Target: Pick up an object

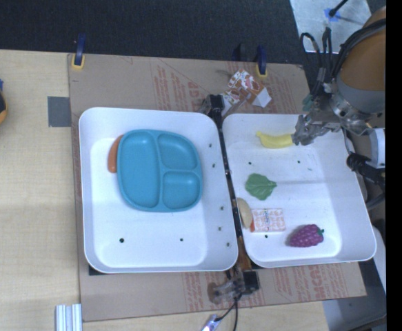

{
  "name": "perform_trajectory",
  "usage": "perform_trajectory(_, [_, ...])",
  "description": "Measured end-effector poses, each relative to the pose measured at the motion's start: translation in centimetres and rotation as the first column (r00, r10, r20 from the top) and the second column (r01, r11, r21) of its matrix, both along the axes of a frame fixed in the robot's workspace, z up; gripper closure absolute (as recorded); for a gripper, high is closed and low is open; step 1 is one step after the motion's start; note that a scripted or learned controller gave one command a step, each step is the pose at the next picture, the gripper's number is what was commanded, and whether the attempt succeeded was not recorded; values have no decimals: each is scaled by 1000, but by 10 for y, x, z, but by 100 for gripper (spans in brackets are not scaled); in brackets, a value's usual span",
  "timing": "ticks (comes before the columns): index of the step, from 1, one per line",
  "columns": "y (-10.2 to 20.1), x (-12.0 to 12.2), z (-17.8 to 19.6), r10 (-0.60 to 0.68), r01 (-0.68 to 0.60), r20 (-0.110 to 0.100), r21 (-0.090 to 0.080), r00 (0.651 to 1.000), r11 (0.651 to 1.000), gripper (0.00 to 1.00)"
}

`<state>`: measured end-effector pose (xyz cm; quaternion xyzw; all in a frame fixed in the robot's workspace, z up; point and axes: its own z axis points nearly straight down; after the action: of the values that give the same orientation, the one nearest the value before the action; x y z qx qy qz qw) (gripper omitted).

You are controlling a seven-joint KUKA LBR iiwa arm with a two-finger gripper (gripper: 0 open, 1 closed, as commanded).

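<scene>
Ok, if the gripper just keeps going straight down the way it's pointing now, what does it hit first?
Most likely the banana. The gripper points down into the right bin, its tip right at the banana's right end. Depth is hard to judge from this slanted view, so it could instead land on the bin floor just beside it.

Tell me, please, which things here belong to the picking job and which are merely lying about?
Job:
gripper, at the banana's right end
banana
leaf
grapes
packet

Lying about:
blue tray in the left bin
wrapper behind the bins
clamps
</scene>
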<state>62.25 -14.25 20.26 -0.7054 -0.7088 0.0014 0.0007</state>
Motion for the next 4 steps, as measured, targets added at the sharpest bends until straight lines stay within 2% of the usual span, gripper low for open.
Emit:
perform_trajectory(1, [-27, 34, -12, -2, 2, 1, 1, 1000, 1000, 100])
perform_trajectory(2, [-70, 34, 0, -2, 2, 2, 0, 1000, 1000, 100])
perform_trajectory(3, [-69, 34, -1, -1, 1, 2, 0, 1000, 1000, 0])
perform_trajectory(4, [-70, 17, 78, -3, 3, 2, 1, 1000, 1000, 0])
